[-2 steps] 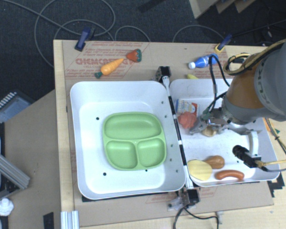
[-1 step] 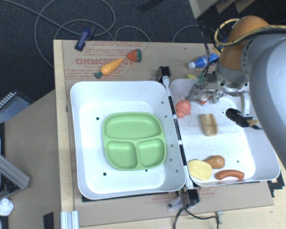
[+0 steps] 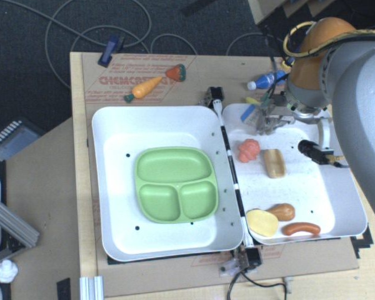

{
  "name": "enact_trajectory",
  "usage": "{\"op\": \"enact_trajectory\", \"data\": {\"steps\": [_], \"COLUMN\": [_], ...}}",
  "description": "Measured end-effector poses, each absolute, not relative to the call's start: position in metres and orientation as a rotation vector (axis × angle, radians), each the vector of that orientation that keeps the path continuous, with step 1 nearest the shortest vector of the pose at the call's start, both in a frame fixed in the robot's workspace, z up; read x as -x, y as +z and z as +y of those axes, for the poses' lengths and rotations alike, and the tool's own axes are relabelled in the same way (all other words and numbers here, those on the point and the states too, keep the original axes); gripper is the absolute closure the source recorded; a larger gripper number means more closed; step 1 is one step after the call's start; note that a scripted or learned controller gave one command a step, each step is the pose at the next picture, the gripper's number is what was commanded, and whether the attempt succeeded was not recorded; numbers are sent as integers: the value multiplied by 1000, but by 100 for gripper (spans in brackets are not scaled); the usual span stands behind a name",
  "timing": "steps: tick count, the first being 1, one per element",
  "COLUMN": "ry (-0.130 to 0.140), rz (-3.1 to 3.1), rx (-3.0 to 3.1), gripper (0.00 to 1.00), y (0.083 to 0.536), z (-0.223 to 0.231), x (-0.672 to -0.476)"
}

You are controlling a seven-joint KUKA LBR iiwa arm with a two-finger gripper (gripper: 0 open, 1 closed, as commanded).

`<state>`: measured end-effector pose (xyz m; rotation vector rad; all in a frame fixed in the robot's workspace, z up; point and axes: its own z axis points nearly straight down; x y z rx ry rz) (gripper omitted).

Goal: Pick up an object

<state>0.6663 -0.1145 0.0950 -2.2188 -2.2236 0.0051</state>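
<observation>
Operator: Report current step.

Arm: Approach phase. My pincer [image 3: 270, 119] is low over the far end of the right bin [image 3: 347, 214], near a blue item [image 3: 249, 112] at that bin's far left corner. I cannot tell how far the pincer is open, nor whether it has hold of anything.

Operator: Candidate objects?

Arm: A pink lump [image 3: 249, 150] and a tan block [image 3: 274, 163] lie just nearside of the pincer. A yellow piece [image 3: 262, 222], a brown piece [image 3: 283, 212] and a sausage [image 3: 301, 229] lie at the near edge. The left bin [image 3: 109, 167] carries a green divided tray [image 3: 175, 184].

Operator: Next move?

Arm: Probably centre over one object, descend, close, then lift and verify hold.
</observation>
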Motion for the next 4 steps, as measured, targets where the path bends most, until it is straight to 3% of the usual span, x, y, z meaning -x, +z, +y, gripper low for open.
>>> {"op": "enact_trajectory", "data": {"steps": [1,2,3,4], "ry": [19,2,0,-5], "rz": [-2219,-2221,-2223,-2225], "rx": [2217,2222,2222,2219], "gripper": [0,0,100,100], "y": [94,84,95,185], "z": [-117,-135,-134,-31], "x": [-664,-584,-585,-574]}}
